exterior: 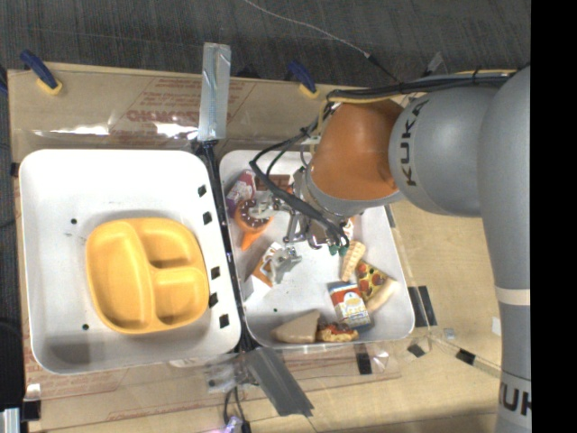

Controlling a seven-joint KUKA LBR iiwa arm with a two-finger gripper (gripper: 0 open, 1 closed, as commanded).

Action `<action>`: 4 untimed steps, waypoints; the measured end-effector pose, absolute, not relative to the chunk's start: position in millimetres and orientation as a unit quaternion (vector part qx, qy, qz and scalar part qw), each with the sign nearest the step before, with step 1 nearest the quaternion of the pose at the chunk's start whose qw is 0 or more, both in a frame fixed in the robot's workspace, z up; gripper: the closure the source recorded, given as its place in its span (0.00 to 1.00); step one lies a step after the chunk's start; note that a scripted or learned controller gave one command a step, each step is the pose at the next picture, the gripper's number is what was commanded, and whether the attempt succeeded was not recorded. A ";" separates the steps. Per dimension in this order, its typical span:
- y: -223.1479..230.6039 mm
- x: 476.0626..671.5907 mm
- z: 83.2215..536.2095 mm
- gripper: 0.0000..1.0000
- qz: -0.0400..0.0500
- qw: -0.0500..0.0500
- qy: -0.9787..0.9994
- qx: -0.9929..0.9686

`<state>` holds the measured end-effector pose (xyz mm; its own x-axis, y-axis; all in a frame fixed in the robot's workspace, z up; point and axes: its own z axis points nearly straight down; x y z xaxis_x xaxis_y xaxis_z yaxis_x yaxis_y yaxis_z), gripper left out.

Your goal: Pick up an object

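Several small toy food pieces crowd the right white bin [397, 269], among them a pizza slice [371, 282] and a small can [350, 303]. Whether the gripper [302, 233] above them is spread or pinched cannot be told; packed neighbours risk a slipped grasp

Pizza slice [372, 283], small can [351, 304], flat wedge [297, 329], lying in right bin [401, 278]

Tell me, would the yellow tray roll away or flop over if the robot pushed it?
Probably not. The yellow tray lies flat on the floor of the left bin, so it would likely slide rather than roll or tip. It looks like molded plastic with raised dividers, so probably stiff and light. Its smooth, shiny surface may be slippery to grab.
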<state>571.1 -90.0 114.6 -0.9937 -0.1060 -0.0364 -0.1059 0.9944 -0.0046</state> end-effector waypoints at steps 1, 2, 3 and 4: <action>-115.9 589.2 114.3 0.00 0.001 0.020 1.000 0.006; -97.3 592.8 113.6 0.00 -0.004 0.020 0.999 0.043; -126.7 615.2 111.8 0.00 0.001 0.016 0.998 0.053; -111.4 629.0 107.6 0.00 -0.004 -0.004 0.993 0.117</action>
